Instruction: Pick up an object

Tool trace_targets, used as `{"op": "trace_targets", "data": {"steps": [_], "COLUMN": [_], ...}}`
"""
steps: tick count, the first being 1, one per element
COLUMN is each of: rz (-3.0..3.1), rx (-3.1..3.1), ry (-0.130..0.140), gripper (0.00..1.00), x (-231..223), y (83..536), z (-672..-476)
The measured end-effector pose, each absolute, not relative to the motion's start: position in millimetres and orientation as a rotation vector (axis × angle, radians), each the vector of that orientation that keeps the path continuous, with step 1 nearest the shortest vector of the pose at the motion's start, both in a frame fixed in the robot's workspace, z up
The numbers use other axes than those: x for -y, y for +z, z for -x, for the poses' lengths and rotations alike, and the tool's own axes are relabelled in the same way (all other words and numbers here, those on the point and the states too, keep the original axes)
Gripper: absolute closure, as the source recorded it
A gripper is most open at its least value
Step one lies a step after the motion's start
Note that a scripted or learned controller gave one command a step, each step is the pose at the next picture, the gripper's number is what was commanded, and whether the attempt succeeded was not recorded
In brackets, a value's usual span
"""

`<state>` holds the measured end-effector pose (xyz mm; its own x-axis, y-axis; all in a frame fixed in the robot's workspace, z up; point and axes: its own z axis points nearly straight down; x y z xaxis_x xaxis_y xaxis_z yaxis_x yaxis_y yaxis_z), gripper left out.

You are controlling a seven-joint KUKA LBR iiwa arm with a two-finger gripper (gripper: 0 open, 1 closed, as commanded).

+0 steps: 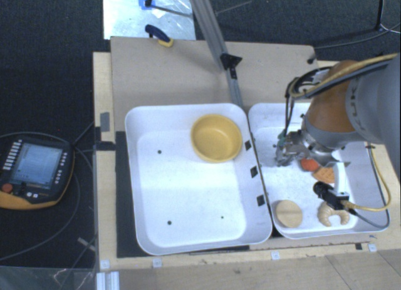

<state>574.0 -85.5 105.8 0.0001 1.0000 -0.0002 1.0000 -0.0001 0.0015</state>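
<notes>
My gripper (285,151) hangs low over the left part of the right bin (266,116), under the grey arm with its orange band (326,110). Just to its right, a small red-orange object (309,165) and an orange-brown piece (324,173) lie partly under the wrist. A round tan disc (289,213) rests near the bin's front edge, and a pale croissant-shaped object (331,214) lies to the right of it. A yellow bowl (216,137) stands upright at the back of the left bin (188,220).
A slanted metal pole (213,29) crosses the bench behind the bins. On the floor at the left lies a teach pendant (34,170). Yellow and black cables (366,206) run from the arm over the right bin's front right part.
</notes>
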Motion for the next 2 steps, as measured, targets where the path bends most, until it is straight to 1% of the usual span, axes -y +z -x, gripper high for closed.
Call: {"op": "trace_targets", "data": {"steps": [1,2], "rz": [-2.218,-2.218], "rx": [-2.219,-2.219], "ry": [0.006,0.005], "gripper": [1.0,1.0], "x": [86.6,95.3], "y": [168.9,219.9], "z": [-574.7,-581.3]}}
